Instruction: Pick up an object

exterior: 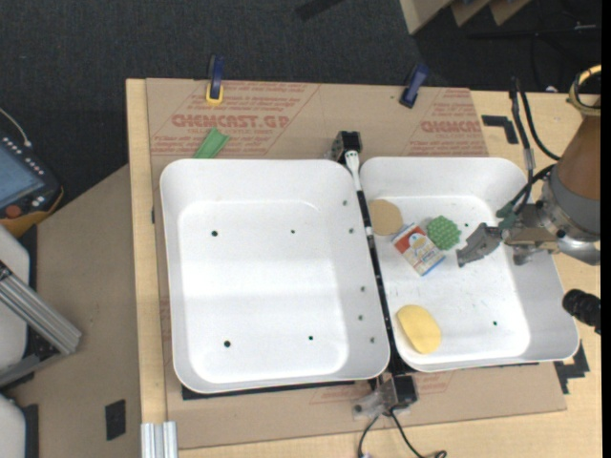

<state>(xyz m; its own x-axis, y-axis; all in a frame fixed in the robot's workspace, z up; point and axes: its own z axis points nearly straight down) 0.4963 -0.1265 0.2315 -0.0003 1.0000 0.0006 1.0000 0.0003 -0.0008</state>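
A yellow oval object (418, 328) was seen lying low in the right bin (535, 337), towards the bottom of the frame. Further up, near the bin's middle, a small red-and-white carton (417, 249) was found touching a green knobbly object (441, 229), with a tan round piece (386, 217) just beside them at the bin's left wall. The gripper (474, 246) was held over the same bin, right of centre in the frame, near the green object; nothing was seen pinched, and whether the jaws were spread could not be told. The left bin (181, 284) was set alongside on the tabletop (143, 160).
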